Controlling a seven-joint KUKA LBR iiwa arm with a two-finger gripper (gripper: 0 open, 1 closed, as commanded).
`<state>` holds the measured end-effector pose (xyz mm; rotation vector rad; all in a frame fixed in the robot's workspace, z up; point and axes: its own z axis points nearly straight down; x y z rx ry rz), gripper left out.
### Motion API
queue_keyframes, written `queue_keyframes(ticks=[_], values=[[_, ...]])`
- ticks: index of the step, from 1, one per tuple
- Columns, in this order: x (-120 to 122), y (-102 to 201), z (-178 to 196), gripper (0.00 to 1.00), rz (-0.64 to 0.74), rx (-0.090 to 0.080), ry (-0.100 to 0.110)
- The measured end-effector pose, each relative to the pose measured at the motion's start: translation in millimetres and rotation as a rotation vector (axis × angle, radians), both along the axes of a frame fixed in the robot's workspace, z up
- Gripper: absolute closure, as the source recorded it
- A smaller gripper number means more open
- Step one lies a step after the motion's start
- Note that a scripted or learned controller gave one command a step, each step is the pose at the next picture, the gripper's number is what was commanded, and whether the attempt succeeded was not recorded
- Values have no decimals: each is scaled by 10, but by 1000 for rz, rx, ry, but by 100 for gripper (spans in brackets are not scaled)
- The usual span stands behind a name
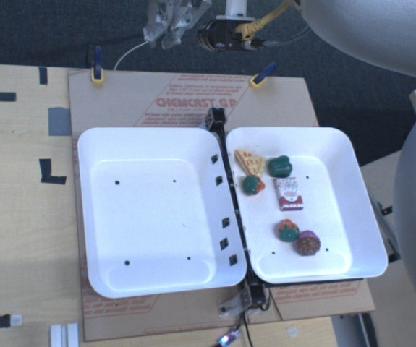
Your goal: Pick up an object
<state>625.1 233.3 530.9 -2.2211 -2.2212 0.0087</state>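
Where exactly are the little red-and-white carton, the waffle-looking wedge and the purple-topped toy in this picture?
Red-and-white carton (289,194): camera view, middle of its top face.
Waffle wedge (249,162): camera view, centre of its gridded surface.
Purple-topped toy (308,243): camera view, middle of its rounded body.

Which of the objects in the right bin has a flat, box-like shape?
The red and white carton in the middle of the right bin; the others are rounded or wedge-shaped.

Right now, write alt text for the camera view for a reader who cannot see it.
Two shallow white bins sit side by side on a cardboard-covered bench; the right bin holds six small items, among them a waffle-like wedge, a green piece and a red-and-white packet. The pincer hangs beyond the bench's far edge, away from both bins.
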Motion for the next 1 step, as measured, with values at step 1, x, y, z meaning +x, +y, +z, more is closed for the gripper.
queue_keyframes(ticks=[1], values=[[211,-2,-3,100,0,0,0]])
